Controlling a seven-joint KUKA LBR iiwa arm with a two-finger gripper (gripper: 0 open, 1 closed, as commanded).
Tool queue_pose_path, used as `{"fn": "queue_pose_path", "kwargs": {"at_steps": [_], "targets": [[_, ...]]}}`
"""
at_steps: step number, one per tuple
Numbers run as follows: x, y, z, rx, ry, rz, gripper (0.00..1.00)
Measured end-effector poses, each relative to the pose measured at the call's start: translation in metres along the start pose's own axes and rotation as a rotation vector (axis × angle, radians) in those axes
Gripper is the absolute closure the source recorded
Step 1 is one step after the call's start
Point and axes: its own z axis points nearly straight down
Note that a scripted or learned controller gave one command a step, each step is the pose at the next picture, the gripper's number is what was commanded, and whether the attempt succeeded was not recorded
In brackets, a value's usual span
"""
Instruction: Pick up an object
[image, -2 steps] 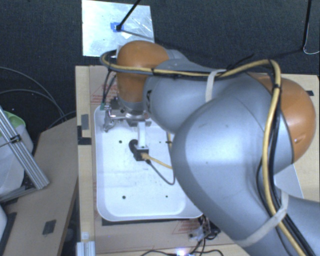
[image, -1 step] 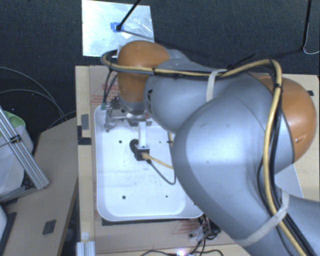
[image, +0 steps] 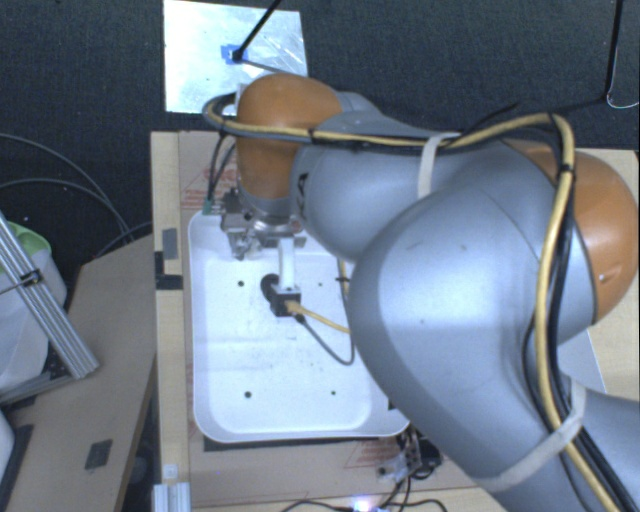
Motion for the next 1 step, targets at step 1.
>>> {"fn": "queue_pose_path", "kwargs": {"at_steps": [1], "targets": [[-0.0491, 0.0005, -0.0771, -0.002, 0.000, 0.008, 1.00]]}}
